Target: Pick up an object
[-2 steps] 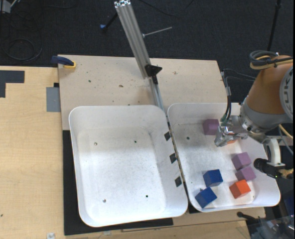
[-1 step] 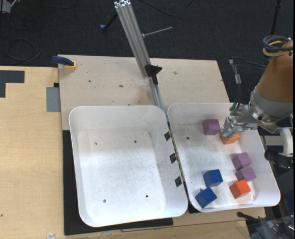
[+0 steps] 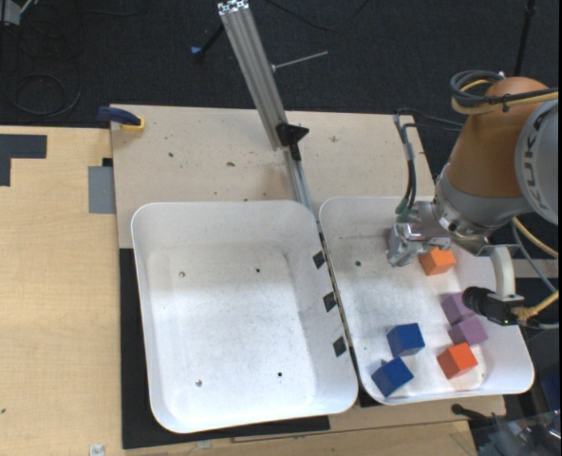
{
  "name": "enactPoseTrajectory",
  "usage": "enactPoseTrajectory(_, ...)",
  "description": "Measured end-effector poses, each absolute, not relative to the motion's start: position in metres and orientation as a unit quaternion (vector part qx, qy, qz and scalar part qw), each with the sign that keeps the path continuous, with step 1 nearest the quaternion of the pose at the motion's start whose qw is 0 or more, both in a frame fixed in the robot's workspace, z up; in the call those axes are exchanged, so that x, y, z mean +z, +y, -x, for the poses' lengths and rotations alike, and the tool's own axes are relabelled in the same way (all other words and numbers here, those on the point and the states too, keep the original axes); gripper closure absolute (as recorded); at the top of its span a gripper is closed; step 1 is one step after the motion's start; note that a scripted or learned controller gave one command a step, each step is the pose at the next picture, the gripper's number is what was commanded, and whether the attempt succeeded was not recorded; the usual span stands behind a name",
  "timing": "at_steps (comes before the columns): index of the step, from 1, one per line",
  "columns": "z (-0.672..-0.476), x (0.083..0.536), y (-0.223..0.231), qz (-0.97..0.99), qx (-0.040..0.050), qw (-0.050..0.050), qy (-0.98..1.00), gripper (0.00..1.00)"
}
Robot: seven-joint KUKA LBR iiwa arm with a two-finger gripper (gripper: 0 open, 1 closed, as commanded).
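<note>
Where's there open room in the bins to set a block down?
The left bin is bare throughout. In the right bin, the strip along the divider above the blue cubes is free; its right side, beneath the end effector, is crowded.

The arm [image 3: 509, 174] is grey with a wide orange band, black cables, and a small metal pincer [image 3: 402, 243].

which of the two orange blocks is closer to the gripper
The upper orange block, right beside the gripper. The other orange block lies near the right bin's front edge.

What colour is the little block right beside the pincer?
Orange block, seen in the camera view.
</note>
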State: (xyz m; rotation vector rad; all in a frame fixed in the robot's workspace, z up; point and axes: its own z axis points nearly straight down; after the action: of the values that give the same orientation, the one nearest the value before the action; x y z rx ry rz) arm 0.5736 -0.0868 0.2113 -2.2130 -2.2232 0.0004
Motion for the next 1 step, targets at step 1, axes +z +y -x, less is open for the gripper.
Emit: enactPoseTrajectory(1, -0.5757, 0.2034, -0.034, 0.706, 0.0007, 0.002, -0.709, 1.0)
